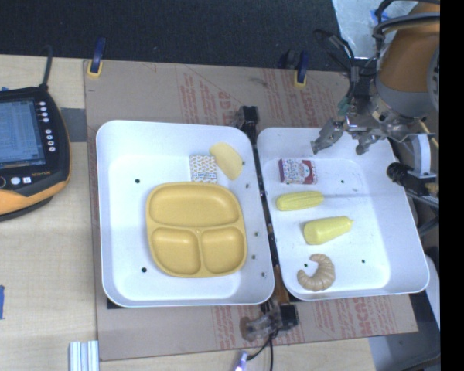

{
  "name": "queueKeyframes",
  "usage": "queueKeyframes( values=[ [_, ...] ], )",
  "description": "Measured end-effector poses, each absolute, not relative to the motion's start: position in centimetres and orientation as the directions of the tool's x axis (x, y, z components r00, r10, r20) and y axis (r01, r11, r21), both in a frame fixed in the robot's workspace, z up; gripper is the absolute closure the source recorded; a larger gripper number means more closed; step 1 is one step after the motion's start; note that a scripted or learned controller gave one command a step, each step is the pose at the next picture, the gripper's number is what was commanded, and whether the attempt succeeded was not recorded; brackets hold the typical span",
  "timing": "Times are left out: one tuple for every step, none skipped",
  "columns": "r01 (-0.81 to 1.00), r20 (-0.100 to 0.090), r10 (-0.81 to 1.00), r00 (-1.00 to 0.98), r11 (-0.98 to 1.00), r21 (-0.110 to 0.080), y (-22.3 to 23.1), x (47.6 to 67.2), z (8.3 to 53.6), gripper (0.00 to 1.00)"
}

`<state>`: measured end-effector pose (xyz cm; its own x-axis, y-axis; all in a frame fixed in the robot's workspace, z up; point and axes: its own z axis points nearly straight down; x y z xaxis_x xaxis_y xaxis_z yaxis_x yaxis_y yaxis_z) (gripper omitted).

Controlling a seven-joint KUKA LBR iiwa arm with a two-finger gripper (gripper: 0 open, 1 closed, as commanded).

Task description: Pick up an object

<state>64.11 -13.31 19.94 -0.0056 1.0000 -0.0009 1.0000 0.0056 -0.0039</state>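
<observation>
The right bin (pixel 394 230) holds a red and white packet (pixel 297 171), a yellow corn cob (pixel 299 201), a pale yellow wedge (pixel 327 229) and a tan croissant (pixel 317 272). My gripper (pixel 344 142) hangs over the bin's far edge, up and to the right of the packet. It is open, its two fingers (pixel 323 141) spread wide with nothing between them. The grey and orange arm (pixel 406 60) comes in from the upper right.
The left bin (pixel 116 207) carries a yellow divided plate (pixel 195 228), a small patterned packet (pixel 203 168) and a yellow slice (pixel 226 161). A tablet controller (pixel 19 149) lies at the bench's left. Clamps (pixel 249 117) sit between the bins at the far side.
</observation>
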Motion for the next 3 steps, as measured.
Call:
queueKeyframes(
  values=[
    [1.000, -0.001, 1.000, -0.007, 0.007, -0.007, -12.1, 65.5, 11.3, 0.00],
    [1.000, -0.001, 1.000, -0.005, 0.005, -0.006, -9.3, 59.5, 9.1, 0.00],
    [1.000, 0.000, 1.000, -0.003, 0.003, -0.003, -11.6, 62.2, 9.2, 0.00]
  ],
)
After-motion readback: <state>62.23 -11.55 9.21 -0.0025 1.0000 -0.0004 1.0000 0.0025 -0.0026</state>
